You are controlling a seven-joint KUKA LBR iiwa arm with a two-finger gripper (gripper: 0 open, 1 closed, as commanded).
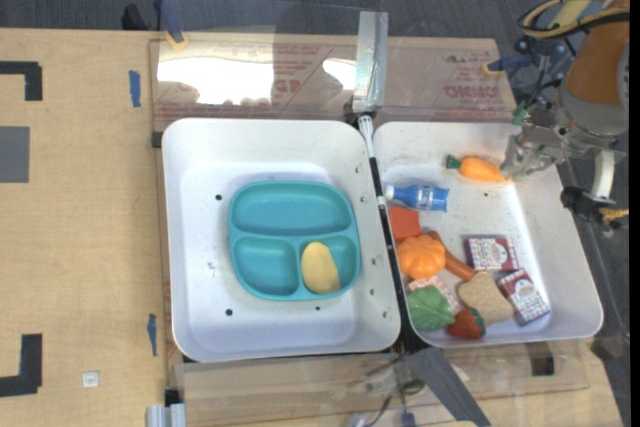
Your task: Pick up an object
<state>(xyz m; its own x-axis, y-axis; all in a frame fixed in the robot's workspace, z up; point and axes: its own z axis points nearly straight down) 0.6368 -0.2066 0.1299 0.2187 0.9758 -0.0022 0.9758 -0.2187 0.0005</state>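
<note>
Hanging over the far right corner of the right bin (560, 215), the gripper (525, 158) sits just beside a little orange carrot (481, 169), maybe because that toy lies alone and is easy to reach. I cannot tell if its fingers are spread or closed. Other toys crowd the near side: a small bottle (420, 197), a pumpkin (422, 255), a slice of bread (485, 294). A yellow potato (320, 267) rests in the blue tray (290, 215) in the left bin (190, 215).
</note>
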